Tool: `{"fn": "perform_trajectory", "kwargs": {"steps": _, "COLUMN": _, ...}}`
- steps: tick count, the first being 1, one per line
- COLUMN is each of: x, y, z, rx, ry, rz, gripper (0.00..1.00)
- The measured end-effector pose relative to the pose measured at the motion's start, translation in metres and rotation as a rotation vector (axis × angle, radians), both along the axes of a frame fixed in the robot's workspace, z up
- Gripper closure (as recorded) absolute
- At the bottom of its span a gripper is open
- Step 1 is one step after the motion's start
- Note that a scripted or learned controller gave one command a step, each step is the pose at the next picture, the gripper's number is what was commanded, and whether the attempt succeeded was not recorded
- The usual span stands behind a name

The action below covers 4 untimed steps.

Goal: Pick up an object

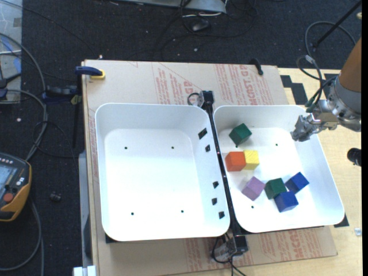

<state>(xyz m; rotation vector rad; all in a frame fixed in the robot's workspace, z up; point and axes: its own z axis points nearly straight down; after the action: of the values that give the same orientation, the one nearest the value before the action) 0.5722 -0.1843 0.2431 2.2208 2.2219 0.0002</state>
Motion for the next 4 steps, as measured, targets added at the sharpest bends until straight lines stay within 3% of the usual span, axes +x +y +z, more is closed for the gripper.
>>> {"fn": "perform_trajectory", "kwargs": {"steps": 4, "x": -0.039, "y": 0.231, "z": 0.003, "rx": 0.001, "ry": 0.001, "rz": 0.005, "gripper": 1.00}}
